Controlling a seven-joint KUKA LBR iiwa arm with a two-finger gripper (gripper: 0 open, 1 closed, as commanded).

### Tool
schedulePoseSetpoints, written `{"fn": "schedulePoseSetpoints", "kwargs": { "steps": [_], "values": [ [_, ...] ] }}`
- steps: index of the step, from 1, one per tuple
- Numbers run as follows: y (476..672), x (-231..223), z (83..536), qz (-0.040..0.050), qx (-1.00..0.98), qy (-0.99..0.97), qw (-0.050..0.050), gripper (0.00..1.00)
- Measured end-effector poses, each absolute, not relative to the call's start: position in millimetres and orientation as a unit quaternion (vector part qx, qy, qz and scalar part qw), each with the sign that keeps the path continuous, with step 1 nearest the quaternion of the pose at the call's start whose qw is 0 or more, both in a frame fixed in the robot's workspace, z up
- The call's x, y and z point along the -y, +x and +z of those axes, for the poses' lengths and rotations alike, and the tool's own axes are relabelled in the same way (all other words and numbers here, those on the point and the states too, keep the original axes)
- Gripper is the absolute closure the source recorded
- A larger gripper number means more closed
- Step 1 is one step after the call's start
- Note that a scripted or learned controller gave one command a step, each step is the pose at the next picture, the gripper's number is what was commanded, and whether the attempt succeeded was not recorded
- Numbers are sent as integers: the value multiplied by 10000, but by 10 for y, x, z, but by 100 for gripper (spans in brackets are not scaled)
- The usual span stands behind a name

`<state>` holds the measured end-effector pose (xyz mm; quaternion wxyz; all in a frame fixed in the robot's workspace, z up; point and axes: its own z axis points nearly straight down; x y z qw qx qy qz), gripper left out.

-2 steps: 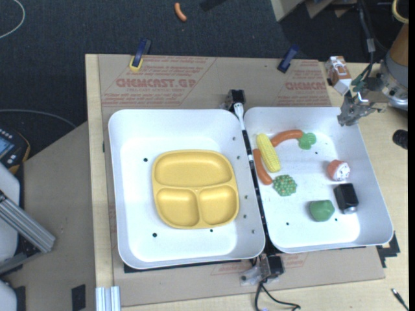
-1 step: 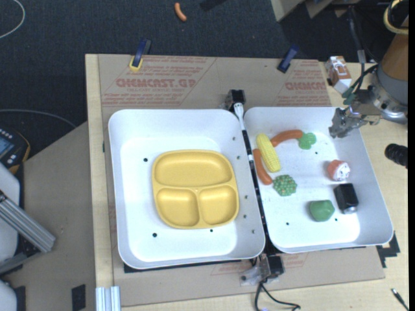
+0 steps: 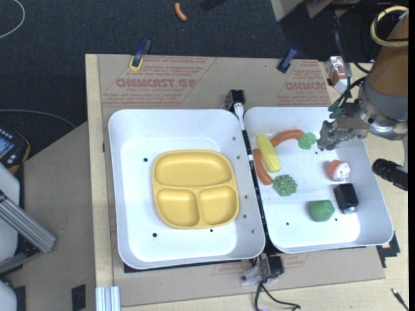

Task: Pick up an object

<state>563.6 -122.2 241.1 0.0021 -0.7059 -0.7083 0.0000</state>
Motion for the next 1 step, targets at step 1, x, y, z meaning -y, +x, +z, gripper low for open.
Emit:
{"fn": "schedulePoseSetpoints", "kwargs": {
  "steps": [1],
  "values": [
    [5353,909,2312,8,7079,-7063,25,100]
  ]
}}
